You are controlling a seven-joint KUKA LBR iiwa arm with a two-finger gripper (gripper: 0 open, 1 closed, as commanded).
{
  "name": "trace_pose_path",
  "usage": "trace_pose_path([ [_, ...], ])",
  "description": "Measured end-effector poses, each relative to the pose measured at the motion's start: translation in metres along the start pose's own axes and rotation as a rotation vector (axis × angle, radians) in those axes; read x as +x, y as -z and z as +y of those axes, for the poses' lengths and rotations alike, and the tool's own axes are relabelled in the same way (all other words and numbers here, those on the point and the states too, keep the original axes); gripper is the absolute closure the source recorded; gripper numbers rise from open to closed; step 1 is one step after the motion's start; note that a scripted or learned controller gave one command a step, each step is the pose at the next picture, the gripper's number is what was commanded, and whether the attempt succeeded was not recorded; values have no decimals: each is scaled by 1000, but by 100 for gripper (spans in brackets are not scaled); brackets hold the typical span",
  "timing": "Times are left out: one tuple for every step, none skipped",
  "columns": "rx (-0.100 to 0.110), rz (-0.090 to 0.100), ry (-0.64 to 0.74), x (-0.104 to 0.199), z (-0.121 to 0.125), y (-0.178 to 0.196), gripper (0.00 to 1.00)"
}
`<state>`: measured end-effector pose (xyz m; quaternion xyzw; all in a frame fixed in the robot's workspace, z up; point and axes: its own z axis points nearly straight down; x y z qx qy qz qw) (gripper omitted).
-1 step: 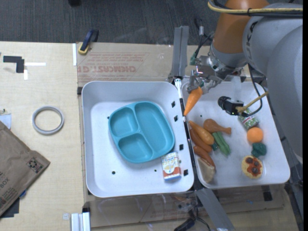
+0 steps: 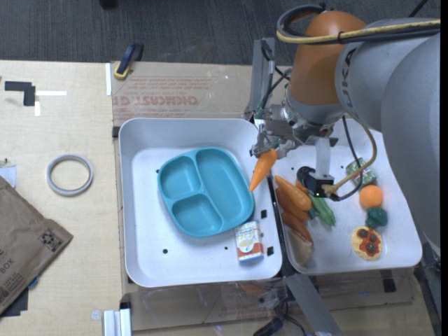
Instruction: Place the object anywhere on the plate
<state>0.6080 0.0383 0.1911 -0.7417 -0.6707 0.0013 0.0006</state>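
Note:
A blue three-compartment plate [image 2: 205, 191] lies in the left white bin [image 2: 140, 257]. My gripper [image 2: 269, 144] hangs over the wall between the two bins, just right of the plate's right rim. It is shut on the thick end of an orange toy carrot [image 2: 261, 169]. The carrot dangles tip-down and leans left, and its point is level with the plate's right edge. The arm's orange band and grey body cover the upper right bin.
A small carton [image 2: 248, 243] stands in the left bin by the plate's lower right. The right bin [image 2: 402, 257] holds a second carrot [image 2: 292, 194], bread [image 2: 299, 233], a green vegetable [image 2: 323, 211], an orange [image 2: 371, 197] and a toy pizza [image 2: 367, 242]. A tape roll [image 2: 70, 174] lies on the bench at left.

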Motion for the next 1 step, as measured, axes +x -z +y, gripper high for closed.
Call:
trace_pose_path([
  [0, 0, -2, -1, 0, 0, 0],
])
